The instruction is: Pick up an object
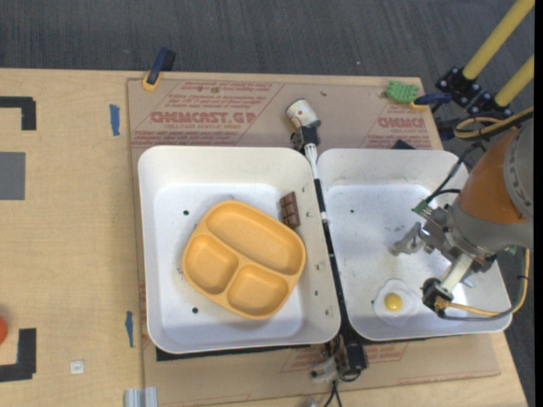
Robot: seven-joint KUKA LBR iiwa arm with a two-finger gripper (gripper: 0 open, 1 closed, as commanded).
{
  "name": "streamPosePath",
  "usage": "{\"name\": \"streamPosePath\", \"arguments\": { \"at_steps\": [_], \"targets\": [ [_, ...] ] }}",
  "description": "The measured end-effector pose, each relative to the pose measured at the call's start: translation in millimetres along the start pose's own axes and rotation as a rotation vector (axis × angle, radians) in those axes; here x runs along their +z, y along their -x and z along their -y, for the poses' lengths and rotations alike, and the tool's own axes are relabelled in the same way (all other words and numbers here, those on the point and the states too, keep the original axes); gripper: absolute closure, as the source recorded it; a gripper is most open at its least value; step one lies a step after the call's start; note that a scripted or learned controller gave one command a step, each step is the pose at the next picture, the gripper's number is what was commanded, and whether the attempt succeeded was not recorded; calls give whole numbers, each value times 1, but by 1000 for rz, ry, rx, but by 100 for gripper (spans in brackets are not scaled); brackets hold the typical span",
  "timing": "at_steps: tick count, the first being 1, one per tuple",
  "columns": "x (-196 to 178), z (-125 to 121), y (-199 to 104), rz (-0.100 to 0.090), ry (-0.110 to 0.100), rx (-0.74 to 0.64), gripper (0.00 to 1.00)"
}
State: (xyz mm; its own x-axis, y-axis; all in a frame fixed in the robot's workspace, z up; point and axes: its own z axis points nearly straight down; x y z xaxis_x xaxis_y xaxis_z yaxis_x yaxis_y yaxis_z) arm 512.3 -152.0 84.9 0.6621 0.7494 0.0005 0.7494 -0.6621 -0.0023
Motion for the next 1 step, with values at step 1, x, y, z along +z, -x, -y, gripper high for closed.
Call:
{"name": "streamPosePath", "arguments": {
  "at_steps": [1],
  "targets": [
    [0, -20, -35, 0, 4, -349, 0]
  ]
}}
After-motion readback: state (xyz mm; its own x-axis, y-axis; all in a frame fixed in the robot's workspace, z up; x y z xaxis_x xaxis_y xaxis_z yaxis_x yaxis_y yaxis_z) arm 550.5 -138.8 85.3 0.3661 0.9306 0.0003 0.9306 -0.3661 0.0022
